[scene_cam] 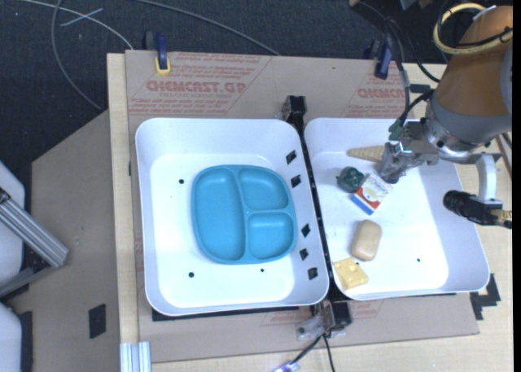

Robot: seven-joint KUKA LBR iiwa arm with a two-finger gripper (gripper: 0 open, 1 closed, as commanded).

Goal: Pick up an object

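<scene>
Desk [244, 77]: a brown board printed with red lettering, carrying both bins; blue clamps at its far edge.
Arm [476, 77]: grey with an orange band, reaching in from the right over the right bin.
Left bin [163, 167]: white and shallow, holding a blue divided plate [242, 213] near its centre.
Right bin [440, 248]: white and shallow, touching the left bin along a black divider.
Tool [391, 163]: low over the far part of the right bin, just above the red-and-white packet [372, 193]; whether its fingers are apart or together cannot be told.
Tan oval block [366, 241]: mid-bin, nearer than the packet.
Yellow piece [350, 273]: at the near left corner of the right bin.
Cream cone-shaped piece [364, 152]: left of the tool.
Dark green object [350, 177]: just beside the packet.
</scene>
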